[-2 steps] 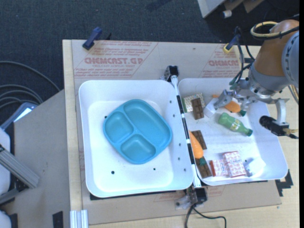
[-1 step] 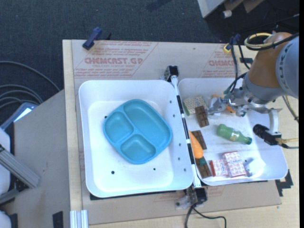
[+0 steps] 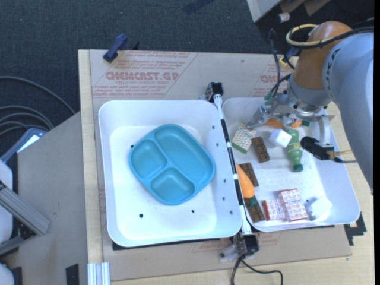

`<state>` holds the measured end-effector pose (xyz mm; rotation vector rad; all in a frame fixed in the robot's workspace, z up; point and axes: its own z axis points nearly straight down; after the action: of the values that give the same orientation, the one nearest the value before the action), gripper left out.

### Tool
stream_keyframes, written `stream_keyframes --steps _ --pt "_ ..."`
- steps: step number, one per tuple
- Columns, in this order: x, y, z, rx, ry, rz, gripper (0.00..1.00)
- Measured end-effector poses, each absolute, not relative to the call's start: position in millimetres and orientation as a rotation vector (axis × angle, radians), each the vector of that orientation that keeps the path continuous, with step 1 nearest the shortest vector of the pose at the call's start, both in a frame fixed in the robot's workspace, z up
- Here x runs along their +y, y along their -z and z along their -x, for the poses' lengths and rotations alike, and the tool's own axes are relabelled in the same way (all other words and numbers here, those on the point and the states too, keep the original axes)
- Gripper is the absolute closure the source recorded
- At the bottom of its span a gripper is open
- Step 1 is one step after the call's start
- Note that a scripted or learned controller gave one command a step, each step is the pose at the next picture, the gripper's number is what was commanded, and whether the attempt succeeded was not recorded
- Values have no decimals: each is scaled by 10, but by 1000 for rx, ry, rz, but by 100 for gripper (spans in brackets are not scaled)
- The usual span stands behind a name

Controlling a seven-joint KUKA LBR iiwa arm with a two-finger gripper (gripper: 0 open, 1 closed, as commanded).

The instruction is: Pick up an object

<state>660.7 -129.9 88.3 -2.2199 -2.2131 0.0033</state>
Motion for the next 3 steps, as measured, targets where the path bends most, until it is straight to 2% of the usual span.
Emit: stream_keyframes --steps 1,2,3 --pt "-948 -888 -6162 -2225 8 2225 0" --pt "-949 -891 -5889 -2226 10 2229 0" --pt "-975 -886 -5512 -2225 11 2228 0"
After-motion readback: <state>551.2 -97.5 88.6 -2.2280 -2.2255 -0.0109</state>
